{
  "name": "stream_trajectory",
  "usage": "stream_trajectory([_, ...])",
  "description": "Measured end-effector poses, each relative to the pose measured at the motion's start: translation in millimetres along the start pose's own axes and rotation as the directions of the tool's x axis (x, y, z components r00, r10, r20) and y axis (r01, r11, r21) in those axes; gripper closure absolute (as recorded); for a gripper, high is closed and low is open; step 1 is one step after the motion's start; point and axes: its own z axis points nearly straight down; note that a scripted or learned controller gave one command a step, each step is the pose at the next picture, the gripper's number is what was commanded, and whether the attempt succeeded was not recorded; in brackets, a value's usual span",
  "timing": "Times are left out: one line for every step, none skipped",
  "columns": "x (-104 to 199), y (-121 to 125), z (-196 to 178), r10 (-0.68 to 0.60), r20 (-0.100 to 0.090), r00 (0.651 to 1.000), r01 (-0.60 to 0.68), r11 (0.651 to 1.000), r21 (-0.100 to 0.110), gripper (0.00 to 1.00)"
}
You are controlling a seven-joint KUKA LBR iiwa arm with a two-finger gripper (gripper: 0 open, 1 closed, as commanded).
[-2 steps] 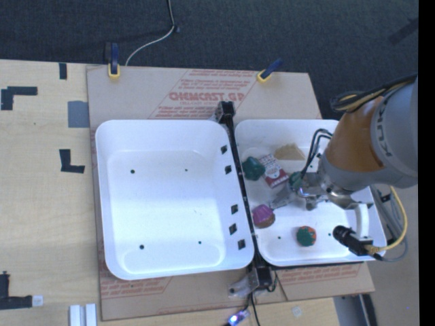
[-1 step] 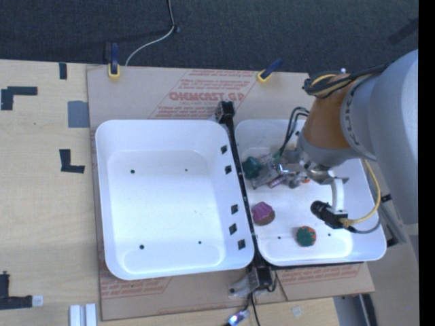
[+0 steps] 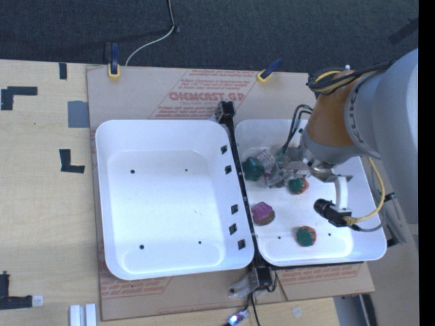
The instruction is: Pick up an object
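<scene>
Two white bins sit side by side on a wooden bench. Over the right bin (image 3: 360, 246), the gripper (image 3: 282, 172) hangs low among a dark green object (image 3: 253, 169), green ball (image 3: 297, 185), purple lump (image 3: 262, 213) and green-orange ball (image 3: 306, 235); finger state unclear.

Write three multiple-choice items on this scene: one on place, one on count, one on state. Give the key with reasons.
1. Where do the small objects lie?
A. left bin
B. right bin
C. bench

2. How many blue clamps grip the cardboard's top edge?
A. two
B. four
C. none

3. Where is the hand?
A. over the left bin
B. low inside the right bin
C. above the bench

Key: 1 B, the purple object and the others lie in the right bin. 2 A, one clamp at each top corner. 3 B, the hand is down among the objects.
</scene>
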Motion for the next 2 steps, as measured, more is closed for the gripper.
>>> stream_trajectory([0.4,-0.4,-9.0,0.000,-0.001,1.000,0.000,1.000,0.002,1.00])
stream_trajectory([103.4,46.9,-94.7,-0.011,-0.004,1.000,0.011,1.000,-0.009,1.00])
